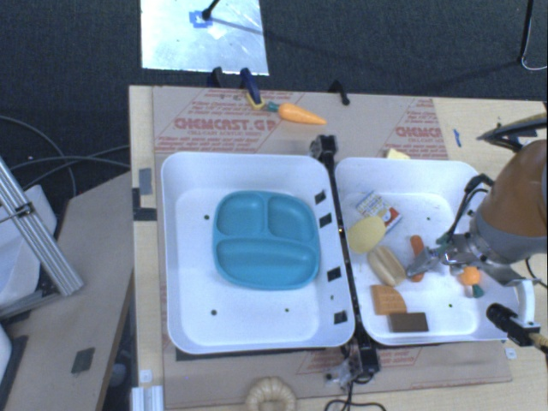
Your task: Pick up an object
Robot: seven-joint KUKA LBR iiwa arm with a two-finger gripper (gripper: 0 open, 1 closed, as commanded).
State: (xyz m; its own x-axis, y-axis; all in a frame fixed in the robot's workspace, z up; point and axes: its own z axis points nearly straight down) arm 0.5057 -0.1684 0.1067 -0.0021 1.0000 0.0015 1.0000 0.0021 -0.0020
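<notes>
Brown block [408, 322] lying nearest, low in the right bin [428, 197]. Gripper [425, 264] down among the food toys, right beside a small orange stick [417, 246]. Fingers open or closed: cannot tell. Best to close slowly on one toy, then lift straight up.

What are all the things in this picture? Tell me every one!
Bins: 2, white, side by side on the bench.
Divided plate: 1, blue, in the left bin.
Yellow lemon-like toy: 1, right bin.
Bread roll: 1, tan, right bin.
Small packet: 1, white with red and blue, right bin.
Orange wedge: 1, right bin.
Brown block: 1, right bin front.
Toy carrot: 1, orange, on the cardboard behind the bins.
Gripper: 1, grey, low over the right bin.
</notes>
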